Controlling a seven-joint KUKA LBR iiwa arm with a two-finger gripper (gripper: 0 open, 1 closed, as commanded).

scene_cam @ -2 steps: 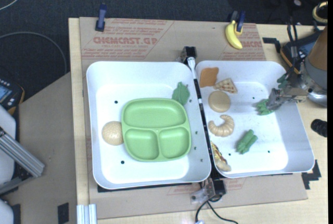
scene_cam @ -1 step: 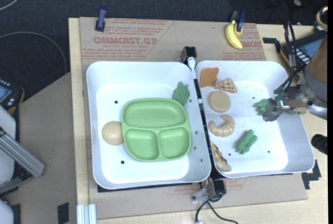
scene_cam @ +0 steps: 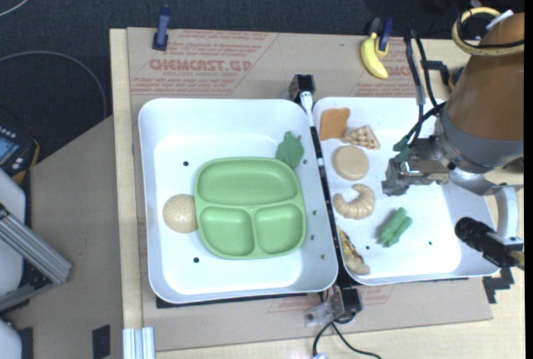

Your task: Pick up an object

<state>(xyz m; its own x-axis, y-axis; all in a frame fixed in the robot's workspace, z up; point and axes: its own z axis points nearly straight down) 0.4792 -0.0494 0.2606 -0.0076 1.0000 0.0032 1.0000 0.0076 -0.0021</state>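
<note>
Pickle: green, lying free on the floor of the right bin, just below the gripper; judged the likeliest pick, being nearest the fingers.
Gripper: hovering over the right bin, between the croissant and the arm's bulk; nothing seen between the fingers; whether spread or closed, cannot tell from this angle.
Croissant: left of the pickle, near the divider.
Round bun: above the croissant, untouched.
Orange block and pale cluster: top left corner of the right bin.
Left bin: green tray in the middle, beige ball touching its left edge, green leaf at its upper right.
Banana: outside the bins, on the board.
Progress: early; nothing lifted, every object resting in place. Left to do: descend, close on one item, raise it clear.
</note>
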